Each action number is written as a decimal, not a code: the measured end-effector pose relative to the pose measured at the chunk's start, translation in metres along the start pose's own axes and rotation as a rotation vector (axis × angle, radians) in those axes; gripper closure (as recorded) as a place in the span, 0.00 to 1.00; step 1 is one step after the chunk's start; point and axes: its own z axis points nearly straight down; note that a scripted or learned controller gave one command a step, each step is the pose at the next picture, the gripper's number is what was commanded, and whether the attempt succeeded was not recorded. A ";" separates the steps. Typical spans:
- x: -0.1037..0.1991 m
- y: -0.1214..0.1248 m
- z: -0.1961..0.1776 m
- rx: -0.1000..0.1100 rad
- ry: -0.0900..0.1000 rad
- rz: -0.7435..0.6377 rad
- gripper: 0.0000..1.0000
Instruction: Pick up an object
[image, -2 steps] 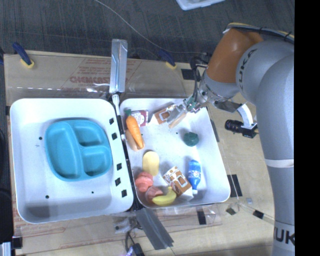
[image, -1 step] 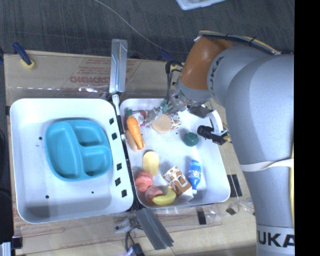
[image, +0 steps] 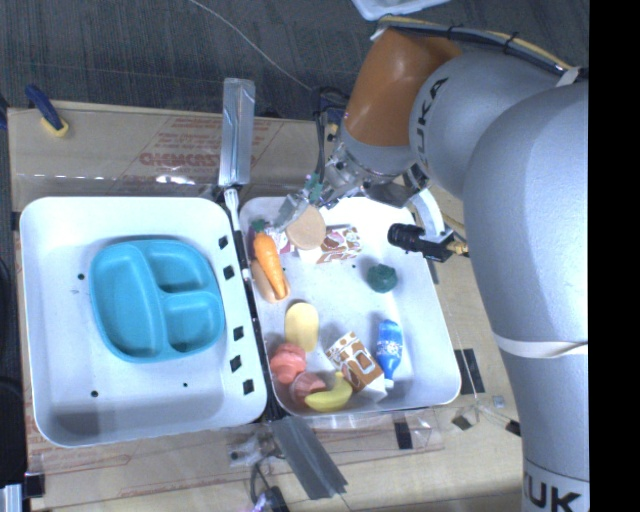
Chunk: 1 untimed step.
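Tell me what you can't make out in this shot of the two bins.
- End effector, camera view: its tip is small and sits behind the wrist, so the finger state is unclear.
- Tan round object: whether it is gripped or just lying there cannot be told.
- Small printed box: print too small to read.
- Pink item: partly covered by the banana, identity unclear.
- Right bin: far rim hidden by the arm.

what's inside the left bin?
The left bin holds one blue divided tray, lying flat near its middle with nothing in its compartments. Whatever sits beneath the tray is covered.
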 end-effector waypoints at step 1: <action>0.047 0.016 -0.015 0.006 0.003 0.109 1.00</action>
